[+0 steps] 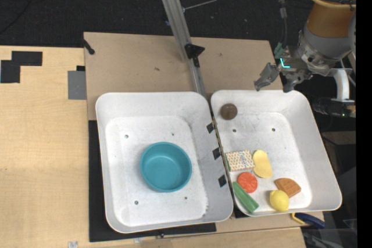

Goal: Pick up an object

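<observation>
far left of the gripper [276, 79] and nearer the camera, a teal bowl [165, 166] sits in the left bin [116, 107]. a brown disc [228, 111] lies just below-left of it in the right bin [308, 119]; toy foods cluster further below. its fingers are spread open, holding nothing.

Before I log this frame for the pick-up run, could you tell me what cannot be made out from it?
- Gripper, camera view: small and dark against the black background beyond the right bin; its state is unreadable.
- Brown round object, camera view: too small to identify.
- Blue and yellow item at the right bin's near corner: mostly hidden under the rim.
- Arm: cut off by the top right edge.
</observation>
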You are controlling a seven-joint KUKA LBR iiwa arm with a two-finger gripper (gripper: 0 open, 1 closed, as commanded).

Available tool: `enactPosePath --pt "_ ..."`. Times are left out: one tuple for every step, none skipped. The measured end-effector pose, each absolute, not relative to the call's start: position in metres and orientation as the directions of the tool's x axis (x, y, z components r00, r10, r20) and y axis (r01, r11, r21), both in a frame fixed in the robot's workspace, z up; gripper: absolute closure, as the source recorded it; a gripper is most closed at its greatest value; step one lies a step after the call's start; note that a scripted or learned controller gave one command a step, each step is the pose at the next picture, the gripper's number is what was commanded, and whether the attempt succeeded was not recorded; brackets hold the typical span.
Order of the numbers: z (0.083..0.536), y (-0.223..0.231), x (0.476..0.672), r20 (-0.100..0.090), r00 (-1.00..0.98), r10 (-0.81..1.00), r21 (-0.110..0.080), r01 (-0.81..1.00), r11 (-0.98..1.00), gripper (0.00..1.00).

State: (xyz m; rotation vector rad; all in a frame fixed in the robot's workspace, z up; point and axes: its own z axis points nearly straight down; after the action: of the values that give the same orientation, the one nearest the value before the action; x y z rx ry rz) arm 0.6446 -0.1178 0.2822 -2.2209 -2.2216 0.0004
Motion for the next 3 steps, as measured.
enactPosePath --pt "0.282 -0.118 0.645 0.000 0.000 1.000 0.000 1.000 0.000 0.00" --pt "0.219 -0.117 0.644 0.001 -0.001 1.000 -0.006 1.000 0.001 0.00" --pt "0.175 -0.112 0.644 0.001 0.000 1.000 -0.004 1.000 0.000 0.00"
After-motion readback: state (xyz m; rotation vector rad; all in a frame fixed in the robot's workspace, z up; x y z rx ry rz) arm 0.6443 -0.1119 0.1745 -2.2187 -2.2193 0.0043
